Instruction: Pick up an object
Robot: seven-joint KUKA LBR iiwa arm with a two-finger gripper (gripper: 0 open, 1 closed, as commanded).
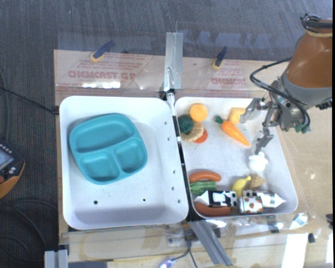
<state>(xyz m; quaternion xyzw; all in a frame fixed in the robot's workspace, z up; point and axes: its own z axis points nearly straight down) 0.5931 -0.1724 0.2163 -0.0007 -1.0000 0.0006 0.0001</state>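
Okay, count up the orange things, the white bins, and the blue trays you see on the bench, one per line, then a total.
Orange things: 2, the ball and the carrot
White bins: 2, left bin and right bin
Blue trays: 1, the divided tray
Total: 5

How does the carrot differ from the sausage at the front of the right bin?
The carrot is orange, tapered and green-topped; the sausage is dark red with rounded ends. The carrot lies slantwise with space around it; the sausage lies crosswise, crowded among other toys. Both are toy food in the right bin.
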